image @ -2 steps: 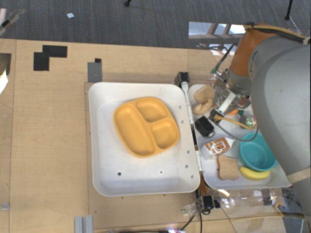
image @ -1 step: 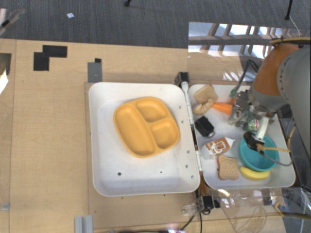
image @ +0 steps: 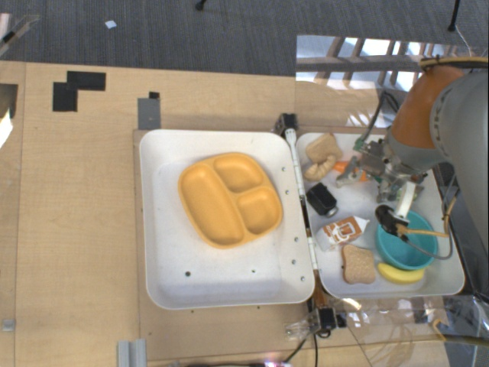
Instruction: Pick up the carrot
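Hovering low over the right bin [image: 451, 281], the gripper [image: 378, 170] sits just beside the carrot [image: 341, 167], apparently lining up a grasp; whether it is released or clenched, cannot tell.

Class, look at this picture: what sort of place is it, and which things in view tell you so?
Probably a robot test lab: a robot arm reaches over two white bins on a wooden bench, with toy food such as a banana, and loose cables trailing.

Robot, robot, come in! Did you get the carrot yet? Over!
Gripper low in right bin. Carrot just beside it, not seen between fingers. Bread and black block close by.
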Available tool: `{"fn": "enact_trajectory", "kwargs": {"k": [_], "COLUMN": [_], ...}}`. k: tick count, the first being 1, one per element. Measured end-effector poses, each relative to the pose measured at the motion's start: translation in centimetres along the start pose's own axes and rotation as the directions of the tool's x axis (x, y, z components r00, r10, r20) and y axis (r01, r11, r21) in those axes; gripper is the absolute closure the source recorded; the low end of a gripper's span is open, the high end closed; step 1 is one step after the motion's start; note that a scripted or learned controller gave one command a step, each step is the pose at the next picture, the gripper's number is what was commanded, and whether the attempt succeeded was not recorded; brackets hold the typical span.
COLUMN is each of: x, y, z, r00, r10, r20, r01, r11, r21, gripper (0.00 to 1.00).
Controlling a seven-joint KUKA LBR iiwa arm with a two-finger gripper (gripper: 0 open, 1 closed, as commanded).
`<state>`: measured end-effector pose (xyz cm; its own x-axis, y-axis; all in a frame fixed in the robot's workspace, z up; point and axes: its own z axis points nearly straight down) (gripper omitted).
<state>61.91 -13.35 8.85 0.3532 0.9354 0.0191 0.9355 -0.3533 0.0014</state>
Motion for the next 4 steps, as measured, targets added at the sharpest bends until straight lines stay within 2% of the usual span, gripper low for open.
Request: {"fn": "enact_trajectory", "kwargs": {"k": [1, 2, 3, 4], "x": [1.3, 1.5, 5.2, -4.4], "y": [4.3, 4.8, 3.6, 3.8], "z": [0.3, -1.0, -3.7, 0.1], "r00": [0.981, 0.982, 0.868, 0.977], "r10": [0.196, 0.19, 0.497, 0.214], "r20": [0.016, 0.013, 0.014, 0.015], "r01": [-0.196, -0.19, -0.497, -0.214], "r11": [0.978, 0.981, 0.868, 0.977], "r21": [0.07, 0.036, -0.008, 0.001], "gripper": [0.0, 1.0, 1.0, 1.0]}}
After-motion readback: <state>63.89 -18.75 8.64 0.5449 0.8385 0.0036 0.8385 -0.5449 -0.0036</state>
